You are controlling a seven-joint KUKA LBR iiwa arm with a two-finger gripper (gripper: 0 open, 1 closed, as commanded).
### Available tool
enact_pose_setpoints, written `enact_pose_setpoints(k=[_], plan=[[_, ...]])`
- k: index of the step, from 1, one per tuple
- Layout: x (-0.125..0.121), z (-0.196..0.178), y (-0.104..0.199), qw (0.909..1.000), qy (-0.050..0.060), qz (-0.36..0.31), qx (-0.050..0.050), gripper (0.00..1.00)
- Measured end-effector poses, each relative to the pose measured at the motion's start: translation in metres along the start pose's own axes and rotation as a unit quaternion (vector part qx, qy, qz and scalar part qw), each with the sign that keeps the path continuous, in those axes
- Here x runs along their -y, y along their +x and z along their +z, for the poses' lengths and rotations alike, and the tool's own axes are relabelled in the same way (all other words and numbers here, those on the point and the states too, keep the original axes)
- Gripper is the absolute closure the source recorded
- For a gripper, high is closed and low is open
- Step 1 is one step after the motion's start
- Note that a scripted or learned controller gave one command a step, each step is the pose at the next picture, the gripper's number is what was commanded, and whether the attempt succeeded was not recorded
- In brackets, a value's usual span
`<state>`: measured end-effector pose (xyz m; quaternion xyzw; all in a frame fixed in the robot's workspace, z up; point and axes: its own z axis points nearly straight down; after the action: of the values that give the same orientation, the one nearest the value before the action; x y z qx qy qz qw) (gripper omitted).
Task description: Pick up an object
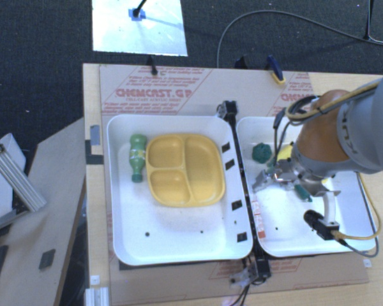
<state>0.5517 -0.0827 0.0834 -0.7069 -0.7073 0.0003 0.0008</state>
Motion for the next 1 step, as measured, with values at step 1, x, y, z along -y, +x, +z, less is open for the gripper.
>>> enact_pose_setpoints(k=[1], plan=[[-0.0014,-0.0124,0.0001,1.0000,-0.002,0.000,0.000,1.00]])
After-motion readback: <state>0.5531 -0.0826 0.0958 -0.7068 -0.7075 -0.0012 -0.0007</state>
